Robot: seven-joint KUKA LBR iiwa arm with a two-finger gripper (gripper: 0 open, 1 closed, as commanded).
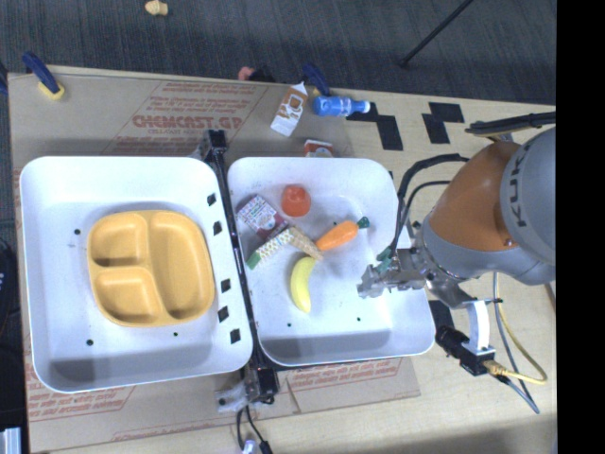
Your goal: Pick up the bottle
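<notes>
Now we see the gripper (pixel 371 282) over the right bin (pixel 378 334), near the banana (pixel 301 284); whether it is spread, we cannot tell. The bottle (pixel 337 107) lies on the counter (pixel 142 102).

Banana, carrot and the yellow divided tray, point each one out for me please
banana (pixel 301 285), camera view, middle of its curved body
carrot (pixel 337 236), camera view, middle of the orange root
yellow divided tray (pixel 151 265), camera view, ridge between its compartments
</notes>
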